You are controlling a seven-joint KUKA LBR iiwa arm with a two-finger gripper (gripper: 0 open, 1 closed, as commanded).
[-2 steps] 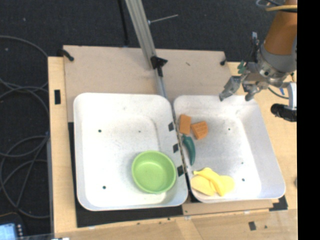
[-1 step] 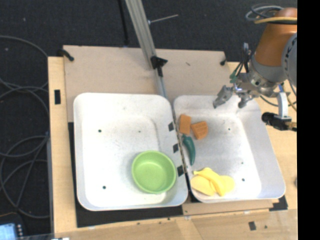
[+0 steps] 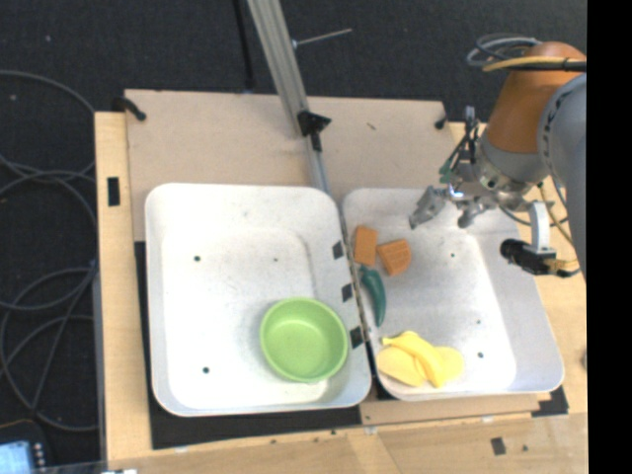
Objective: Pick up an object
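Green bowl (image 3: 304, 338) in left bin (image 3: 197, 225) (pincer (image 3: 446, 210) open, empty).

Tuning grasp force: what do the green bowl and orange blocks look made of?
Green bowl: likely plastic, smooth, uniform colour, thin rim with a soft sheen. Orange blocks: possibly foam or painted wood, matte, no highlights; too small to tell which.

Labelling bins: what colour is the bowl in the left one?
Light green bowl, clearest in the camera view.
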